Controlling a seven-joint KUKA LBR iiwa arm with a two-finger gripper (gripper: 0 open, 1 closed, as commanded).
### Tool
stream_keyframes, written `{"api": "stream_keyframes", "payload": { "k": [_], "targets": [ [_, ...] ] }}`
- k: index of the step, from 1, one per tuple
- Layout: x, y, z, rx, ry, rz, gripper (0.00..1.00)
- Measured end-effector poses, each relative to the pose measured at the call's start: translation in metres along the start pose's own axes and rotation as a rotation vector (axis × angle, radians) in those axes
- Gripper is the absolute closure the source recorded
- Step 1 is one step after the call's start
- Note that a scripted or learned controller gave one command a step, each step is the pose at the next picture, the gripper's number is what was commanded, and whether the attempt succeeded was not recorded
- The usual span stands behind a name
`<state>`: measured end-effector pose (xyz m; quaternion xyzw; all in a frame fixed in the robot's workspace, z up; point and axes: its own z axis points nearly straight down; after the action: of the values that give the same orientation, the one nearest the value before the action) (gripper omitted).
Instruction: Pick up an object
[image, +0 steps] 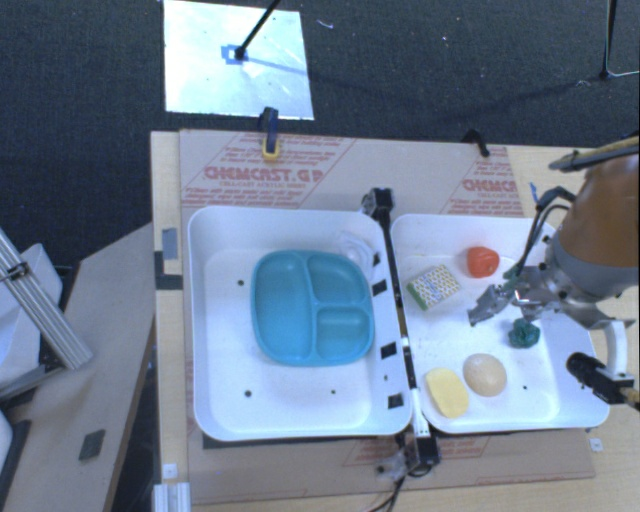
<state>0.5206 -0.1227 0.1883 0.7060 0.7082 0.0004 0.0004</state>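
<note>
The right bin (560, 410) holds an orange ball (482, 261), a green-and-white patterned block (433, 286), a small teal object (524, 334), a beige egg-shaped object (485, 374) and a yellow piece (447, 391). My gripper (484, 306) hangs over the middle of this bin, reaching in from the right. It is right of the patterned block, below the orange ball and just left of the teal object. Its fingers are open and nothing sits between them.
The left bin (215, 400) holds a blue divided tray (312, 306) and a clear plastic piece (354, 246) near its back right corner. A black divider (396, 300) runs between the bins. The arm's grey body (600, 240) covers the right bin's far right side.
</note>
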Motion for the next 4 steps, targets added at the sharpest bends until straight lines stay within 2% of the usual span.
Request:
{"api": "stream_keyframes", "payload": {
  "k": [1,2,3,4],
  "targets": [
    [0.004,0.01,0.054,0.003,0.001,0.001,0.0],
    [0.004,0.01,0.106,0.004,0.001,0.003,0.0],
    [0.004,0.011,0.093,-0.002,0.0,0.003,1.0],
    [0.001,0.02,0.046,-0.005,-0.001,-0.001,1.0]
  ]
}}
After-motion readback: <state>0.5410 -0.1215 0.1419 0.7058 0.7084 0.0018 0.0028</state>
